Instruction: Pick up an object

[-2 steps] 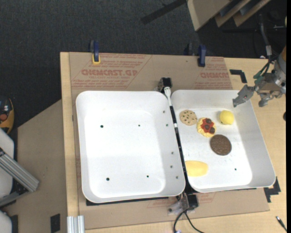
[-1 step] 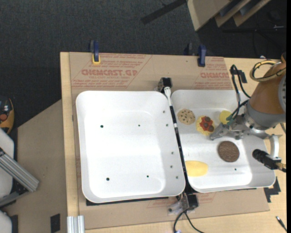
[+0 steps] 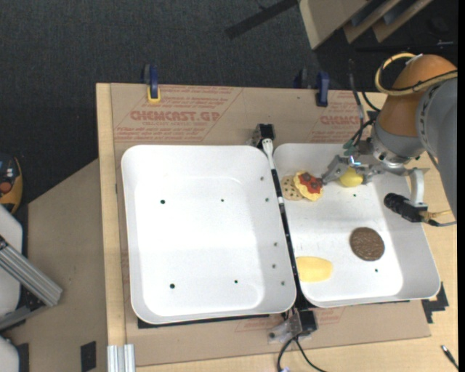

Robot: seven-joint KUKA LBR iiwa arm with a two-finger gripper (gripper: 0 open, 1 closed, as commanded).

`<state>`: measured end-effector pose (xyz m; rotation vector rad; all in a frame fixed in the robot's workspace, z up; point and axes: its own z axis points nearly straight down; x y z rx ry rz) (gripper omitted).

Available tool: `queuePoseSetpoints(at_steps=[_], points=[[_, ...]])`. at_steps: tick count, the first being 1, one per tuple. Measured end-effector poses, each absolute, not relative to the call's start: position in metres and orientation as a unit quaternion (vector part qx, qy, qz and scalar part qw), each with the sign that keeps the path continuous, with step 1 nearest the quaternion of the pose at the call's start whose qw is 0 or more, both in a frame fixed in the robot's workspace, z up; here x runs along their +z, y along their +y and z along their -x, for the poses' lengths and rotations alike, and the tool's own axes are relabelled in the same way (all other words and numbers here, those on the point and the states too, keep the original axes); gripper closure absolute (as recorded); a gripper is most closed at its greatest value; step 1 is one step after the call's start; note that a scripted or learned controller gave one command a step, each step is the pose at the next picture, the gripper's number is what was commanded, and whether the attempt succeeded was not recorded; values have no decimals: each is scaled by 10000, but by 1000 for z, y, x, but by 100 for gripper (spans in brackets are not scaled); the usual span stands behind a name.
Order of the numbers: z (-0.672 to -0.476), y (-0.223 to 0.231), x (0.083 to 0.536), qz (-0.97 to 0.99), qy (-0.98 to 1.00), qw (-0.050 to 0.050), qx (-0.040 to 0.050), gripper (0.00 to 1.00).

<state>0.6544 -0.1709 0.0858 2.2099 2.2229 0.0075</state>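
gripper (image 3: 350, 171) on yellow obj (image 3: 352, 178), r bin (image 3: 407, 287)

We see a brown bench board (image 3: 218, 109) with red lettering printed across its far end, held by two blue clamps, the left clamp (image 3: 152, 78) and the right clamp (image 3: 322, 86), at its far edge. It sits on dark carpet (image 3: 73, 51). At the top right we see a stack of cardboard (image 3: 356, 18). At the left edge we find a grey metal rail (image 3: 25, 269) lying at a slant. A small black fitting (image 3: 264, 134) sits at the far end of the seam, and a similar near fitting (image 3: 299, 323) with a cable (image 3: 290, 356) sits at the near end.
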Motion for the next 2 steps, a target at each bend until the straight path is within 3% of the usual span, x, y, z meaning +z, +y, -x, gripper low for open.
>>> queuePoseSetpoints(at_steps=[1,2], points=[[-651,-173,96,-7064,7078,26,9,100],[-670,-105,168,-7043,7099,37,40,100]])
